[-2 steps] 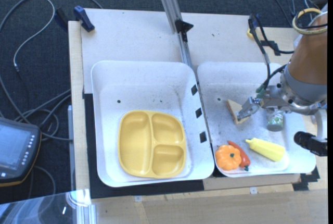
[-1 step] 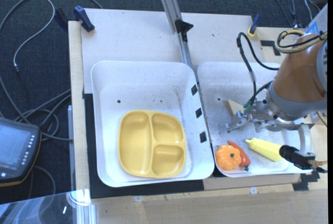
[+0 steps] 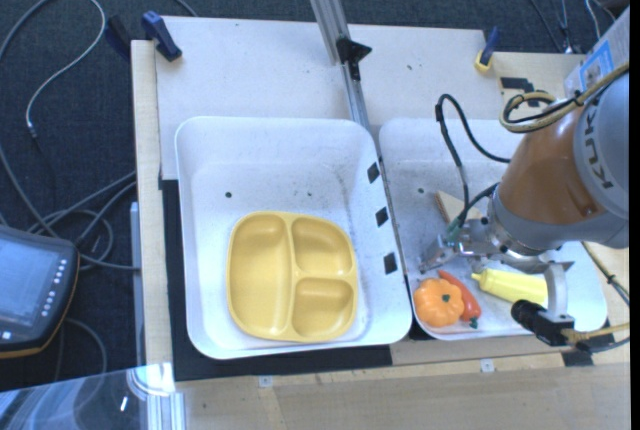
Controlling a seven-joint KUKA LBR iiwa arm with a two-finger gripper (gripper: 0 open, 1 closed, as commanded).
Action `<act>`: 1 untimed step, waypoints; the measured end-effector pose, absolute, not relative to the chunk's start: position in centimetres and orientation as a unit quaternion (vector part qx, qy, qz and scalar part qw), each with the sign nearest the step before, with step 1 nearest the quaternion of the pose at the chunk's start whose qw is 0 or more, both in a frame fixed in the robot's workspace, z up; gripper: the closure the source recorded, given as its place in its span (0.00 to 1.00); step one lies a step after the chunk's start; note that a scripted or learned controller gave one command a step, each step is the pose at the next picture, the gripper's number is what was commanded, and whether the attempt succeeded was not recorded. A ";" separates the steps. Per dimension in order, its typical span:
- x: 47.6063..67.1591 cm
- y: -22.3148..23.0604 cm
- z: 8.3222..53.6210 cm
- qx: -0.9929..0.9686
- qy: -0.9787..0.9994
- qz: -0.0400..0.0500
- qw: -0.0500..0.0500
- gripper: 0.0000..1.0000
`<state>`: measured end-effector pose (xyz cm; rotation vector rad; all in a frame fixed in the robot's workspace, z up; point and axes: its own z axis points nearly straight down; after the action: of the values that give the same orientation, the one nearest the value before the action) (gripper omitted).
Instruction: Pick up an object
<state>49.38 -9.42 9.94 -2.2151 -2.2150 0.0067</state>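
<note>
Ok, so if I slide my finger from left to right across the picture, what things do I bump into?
Black screen → yellow tray in the left bin → orange pumpkin toy in the right bin → yellow thing → the robot arm.

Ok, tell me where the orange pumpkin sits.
The orange pumpkin lies in the right bin's front-left corner, beside a yellow object and just below the gripper.
</note>
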 end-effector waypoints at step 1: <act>49.6 -9.4 11.4 -0.707 -0.707 -0.001 0.001 1.00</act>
<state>49.61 -9.41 11.40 -2.2200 -2.2208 -0.0027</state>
